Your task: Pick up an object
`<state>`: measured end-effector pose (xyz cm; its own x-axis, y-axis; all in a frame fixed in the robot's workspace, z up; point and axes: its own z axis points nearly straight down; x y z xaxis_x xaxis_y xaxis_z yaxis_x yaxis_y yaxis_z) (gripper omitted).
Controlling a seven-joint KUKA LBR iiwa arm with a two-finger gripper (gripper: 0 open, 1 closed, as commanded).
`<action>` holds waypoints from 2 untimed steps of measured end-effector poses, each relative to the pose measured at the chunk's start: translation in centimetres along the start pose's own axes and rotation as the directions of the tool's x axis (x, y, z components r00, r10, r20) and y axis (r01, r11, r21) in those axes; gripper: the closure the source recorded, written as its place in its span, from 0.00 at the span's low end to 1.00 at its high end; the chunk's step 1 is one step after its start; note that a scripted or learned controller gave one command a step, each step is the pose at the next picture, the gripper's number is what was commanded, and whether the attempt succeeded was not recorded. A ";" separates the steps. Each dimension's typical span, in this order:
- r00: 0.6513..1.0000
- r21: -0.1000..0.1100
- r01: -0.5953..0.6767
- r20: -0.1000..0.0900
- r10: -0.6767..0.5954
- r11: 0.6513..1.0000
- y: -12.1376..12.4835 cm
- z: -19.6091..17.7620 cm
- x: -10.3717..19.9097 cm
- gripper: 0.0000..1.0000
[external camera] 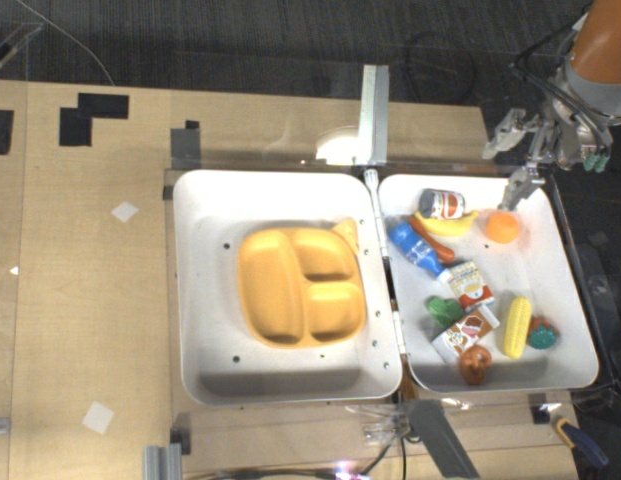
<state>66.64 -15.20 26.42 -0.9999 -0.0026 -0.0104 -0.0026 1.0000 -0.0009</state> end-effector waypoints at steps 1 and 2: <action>0.974 0.000 -0.226 0.005 0.226 0.974 -0.9 -7.3 -0.5 0.00; 0.906 0.003 -0.422 -0.012 0.422 0.907 -3.8 10.6 2.3 0.00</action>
<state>64.50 -19.00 15.85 -0.9076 0.4198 0.0019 0.4198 0.9076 0.0007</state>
